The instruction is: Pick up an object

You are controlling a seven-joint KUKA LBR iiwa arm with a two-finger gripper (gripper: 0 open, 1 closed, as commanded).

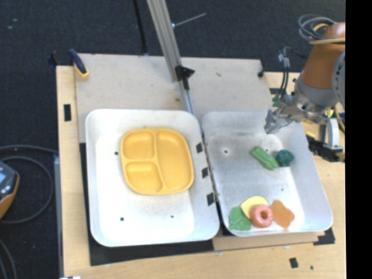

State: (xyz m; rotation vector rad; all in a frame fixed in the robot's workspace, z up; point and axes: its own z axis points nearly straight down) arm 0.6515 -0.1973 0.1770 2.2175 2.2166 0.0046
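In the right bin (232,173) a green elongated toy (264,158) lies beside a small dark teal object (285,157) near the bin's right side. At the bin's front edge sit a green piece (239,219), a yellow piece (253,204), a pink ring doughnut (262,215) and an orange piece (283,214), clustered together. My gripper (272,125) hangs over the back right part of this bin, up and slightly right of the green toy, apart from it. Nothing is visible between its fingers.
The left bin (104,214) holds a yellow divided plate (157,160). A slanted metal pole (165,34) rises behind the bins and ends at a clamp (185,74). Cables hang beside the arm at the right edge.
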